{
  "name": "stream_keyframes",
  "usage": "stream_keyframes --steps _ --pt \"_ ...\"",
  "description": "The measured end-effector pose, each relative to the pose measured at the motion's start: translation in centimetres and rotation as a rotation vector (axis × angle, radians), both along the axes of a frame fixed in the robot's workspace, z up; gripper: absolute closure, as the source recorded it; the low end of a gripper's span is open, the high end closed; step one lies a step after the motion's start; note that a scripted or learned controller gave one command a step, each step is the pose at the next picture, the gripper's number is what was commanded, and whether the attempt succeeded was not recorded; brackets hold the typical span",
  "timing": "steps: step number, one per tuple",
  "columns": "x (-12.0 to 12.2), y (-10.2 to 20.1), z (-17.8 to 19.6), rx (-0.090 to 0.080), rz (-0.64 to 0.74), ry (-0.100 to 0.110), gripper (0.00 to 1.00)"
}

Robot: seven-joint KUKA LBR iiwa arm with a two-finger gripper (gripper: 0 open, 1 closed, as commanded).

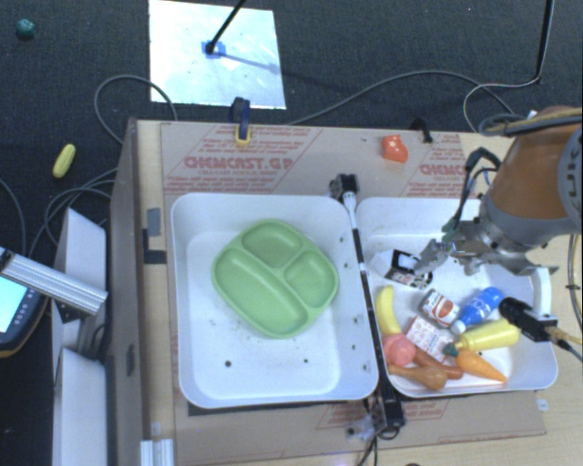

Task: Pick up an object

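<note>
1. Objects for picking sit heaped in the right bin [547,369], toward its near edge, while the left bin [196,364] carries a green divided plate [275,278] lying flat near its middle.
2. Outside the bench on the far left, a yellow item [63,160] lies on the dark floor, and a small teal item [26,28] sits near the top corner.
3. On the cardboard behind the bins, a small orange object [393,149] rests alone, well apart from the heap.
4. Starting from the left of the heap, a banana [388,310] lies along the divider side of the right bin, with a pink round piece [398,349] just below it.
5. Beside these, a white and red packet [424,335] lies flat, and a small red and white can [440,308] lies just above it.
6. An orange carrot-like piece [418,374] lies at the near rim, and another carrot [479,365] points toward the right.
7. A blue and white bottle [477,308] lies tilted next to the can, and a yellow bottle [489,337] lies just below it, touching the carrot.
8. The gripper [421,262] hangs over the far part of the right bin, above the heap, next to a small black and white item [399,268]; whether its fingers are spread or closed on anything I cannot tell.
9. The grey arm with its orange band [537,173] enters from the right, above the bin.
</note>
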State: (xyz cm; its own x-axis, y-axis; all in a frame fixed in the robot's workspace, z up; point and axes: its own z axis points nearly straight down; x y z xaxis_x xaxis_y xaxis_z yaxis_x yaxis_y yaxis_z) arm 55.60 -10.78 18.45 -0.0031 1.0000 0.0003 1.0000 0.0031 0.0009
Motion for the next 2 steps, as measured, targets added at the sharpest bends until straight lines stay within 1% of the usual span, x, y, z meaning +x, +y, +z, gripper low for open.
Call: stream_keyframes --steps 1,2 --pt "1.0 2.1 -9.7 -0.001 -0.001 -0.004 0.00" --pt "3.1 -2.3 -4.9 -0.002 -0.002 -0.003 0.00"
